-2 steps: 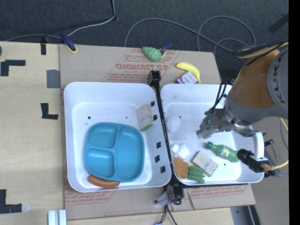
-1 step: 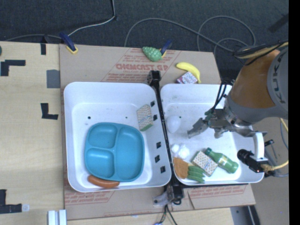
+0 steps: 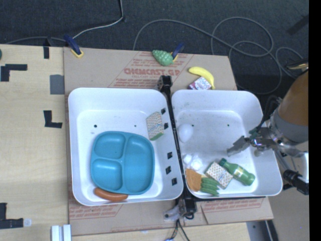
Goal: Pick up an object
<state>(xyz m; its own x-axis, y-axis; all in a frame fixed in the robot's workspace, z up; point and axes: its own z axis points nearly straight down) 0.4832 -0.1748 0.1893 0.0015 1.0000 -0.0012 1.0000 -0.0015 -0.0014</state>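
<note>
The tabletop [image 3: 30, 149] is pale wood marked with short black tape strips and a grey patch near its left side. A brown cardboard sheet [image 3: 110, 69] with red lettering lies flat on it and carries two shallow white bins side by side, the left bin [image 3: 80, 97] and the right bin [image 3: 251, 102], their inner walls touching along a black divider. Behind the bins, on the cardboard, lie a green knobbly toy [image 3: 163, 57], a yellow banana [image 3: 203, 75] and a small packet [image 3: 200, 85] just beside the banana. A blue clamp [image 3: 74, 46] grips the cardboard's far left corner.
</note>
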